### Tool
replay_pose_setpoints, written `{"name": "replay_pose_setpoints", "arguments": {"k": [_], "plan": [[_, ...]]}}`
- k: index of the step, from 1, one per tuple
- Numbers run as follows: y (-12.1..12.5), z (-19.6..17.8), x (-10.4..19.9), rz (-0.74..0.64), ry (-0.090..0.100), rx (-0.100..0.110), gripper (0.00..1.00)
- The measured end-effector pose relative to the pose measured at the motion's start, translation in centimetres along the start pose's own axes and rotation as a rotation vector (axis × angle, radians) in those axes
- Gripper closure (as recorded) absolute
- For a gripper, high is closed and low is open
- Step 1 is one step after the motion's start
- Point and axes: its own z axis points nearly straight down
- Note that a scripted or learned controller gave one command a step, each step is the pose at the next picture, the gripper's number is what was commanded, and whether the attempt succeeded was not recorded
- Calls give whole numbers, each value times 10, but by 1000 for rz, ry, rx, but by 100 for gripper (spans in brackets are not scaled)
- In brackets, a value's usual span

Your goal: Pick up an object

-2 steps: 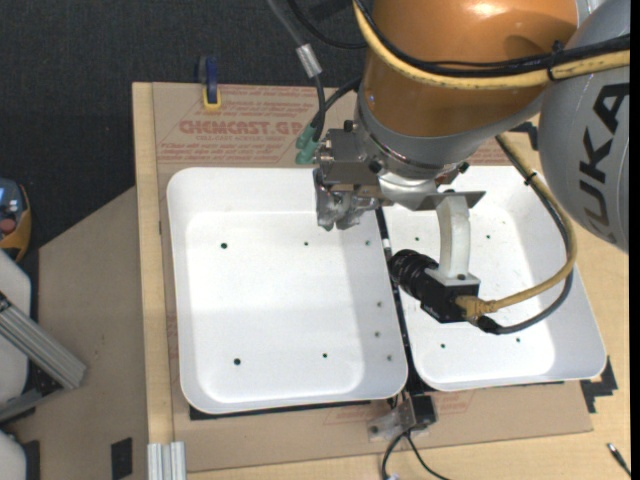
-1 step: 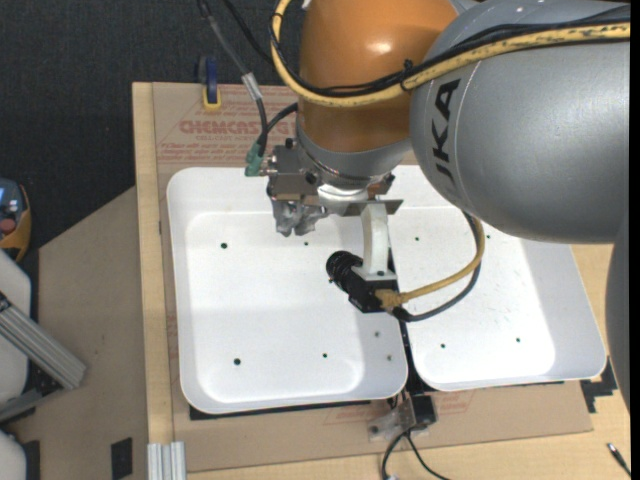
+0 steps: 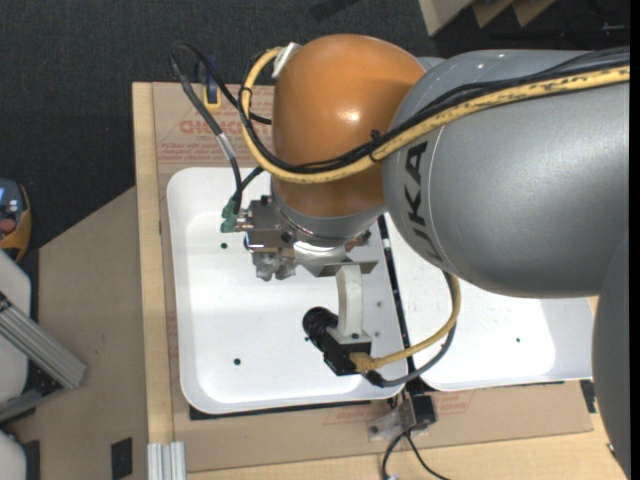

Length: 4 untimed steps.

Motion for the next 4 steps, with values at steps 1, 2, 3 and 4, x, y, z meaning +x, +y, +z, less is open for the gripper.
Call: {"name": "replay_pose_setpoints", "arguments": {"k": [1, 2, 3, 4], "plan": [[22, -52, -70, 10, 1, -14, 100], [89, 28, 2, -1, 4, -12, 100], [108, -17, -87, 8, 1, -11, 100], [121, 63, -26, -2, 1, 0, 100]]}}
